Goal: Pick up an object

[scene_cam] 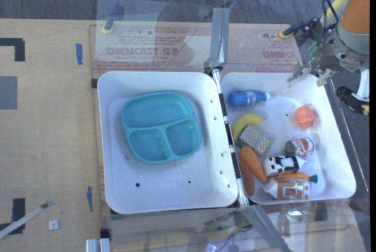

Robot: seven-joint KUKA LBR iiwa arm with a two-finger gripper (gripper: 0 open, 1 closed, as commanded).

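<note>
Nearest the camera, at the front edge of the right bin [343, 154], an orange-and-white carton [289, 187] lies on its side. Just behind it sits a black-and-white cow-patterned toy [282, 163], and to its left a carrot [252, 167] lies lengthwise along the bin's inner wall. A small can [299, 146] rests near the cow toy on the right. A checkered sponge block [255, 139] sits just above the carrot, touching or nearly touching a banana [245, 123]. A blue bottle [247, 98] lies on its side toward the back of the bin. An orange-pink round object [306, 116] sits apart from the others on the right side.

The left bin [111, 186] holds a teal divided plate [161, 126] with three compartments, set slightly askew.

The gripper [312, 71] hangs over the back right corner of the right bin, above the rim, well apart from every object. Its two fingers stand spread, with nothing between them. The orange band of the arm [357, 13] shows at the upper right.
</note>
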